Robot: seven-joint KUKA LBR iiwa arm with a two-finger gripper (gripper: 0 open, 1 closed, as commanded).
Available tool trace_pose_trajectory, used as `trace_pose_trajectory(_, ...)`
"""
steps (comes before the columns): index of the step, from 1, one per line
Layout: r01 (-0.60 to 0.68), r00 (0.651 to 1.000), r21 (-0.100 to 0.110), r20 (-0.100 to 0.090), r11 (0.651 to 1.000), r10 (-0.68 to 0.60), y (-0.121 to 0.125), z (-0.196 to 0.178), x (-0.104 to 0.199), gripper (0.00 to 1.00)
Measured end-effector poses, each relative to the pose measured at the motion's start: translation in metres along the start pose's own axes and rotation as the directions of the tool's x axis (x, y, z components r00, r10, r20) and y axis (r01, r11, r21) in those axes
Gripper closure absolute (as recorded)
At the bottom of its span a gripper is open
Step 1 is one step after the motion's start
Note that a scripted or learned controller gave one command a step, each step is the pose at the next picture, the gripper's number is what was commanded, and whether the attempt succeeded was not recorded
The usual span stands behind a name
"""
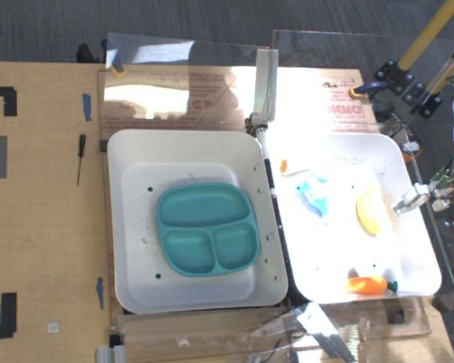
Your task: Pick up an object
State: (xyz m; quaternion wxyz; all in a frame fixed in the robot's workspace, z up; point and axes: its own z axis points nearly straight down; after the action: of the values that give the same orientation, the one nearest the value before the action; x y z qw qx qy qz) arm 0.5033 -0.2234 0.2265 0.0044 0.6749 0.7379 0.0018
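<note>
The bench is light brown board, and two shallow white bins sit on it side by side. At the right rim of the right bin (427, 274) a small pale metal part reaches in. I take it for the gripper (415, 200), but whether it is spread or closed I cannot tell, because it is small and overexposed.

Just beside it lies a yellow object (368, 212), apart from it. Farther left is a blue object (314, 196), and near the front wall an orange object (368, 283). The left bin (129, 225) holds a teal divided plate (207, 229).

I judge that nothing is picked up yet: approach, grasp and lift are all left. The glare hides details in the right bin.
</note>
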Motion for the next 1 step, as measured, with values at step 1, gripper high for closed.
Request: trace_pose_trajectory(1, 0.083, 0.997, 0.015, -0.009, 0.996, -0.083, -0.0260, 0.1025, 0.0112, 0.00)
